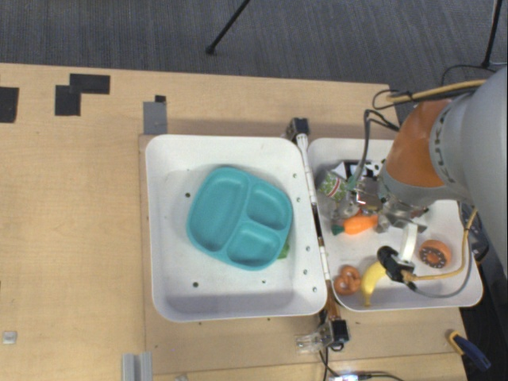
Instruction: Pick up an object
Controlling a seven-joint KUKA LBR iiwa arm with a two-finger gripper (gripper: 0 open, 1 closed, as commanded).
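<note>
The carrot, an orange toy near the middle of the right bin, is judged the likeliest thing to be picked, since the gripper is seen just beside it, at its right end. Whether the claw is open, closed or holding anything cannot be told.

The step in hand is judged to be the reach or the grasp. A firm closing on the carrot and a straight lift would be called for next.

Taken from largest to smallest: the left bin lies well left of the carrot, with 1 teal divided plate in it. Just above and left of the carrot a green packet crowds the approach. Below the carrot a banana and a brown pastry are set, and to its right a small round brown thing.
</note>
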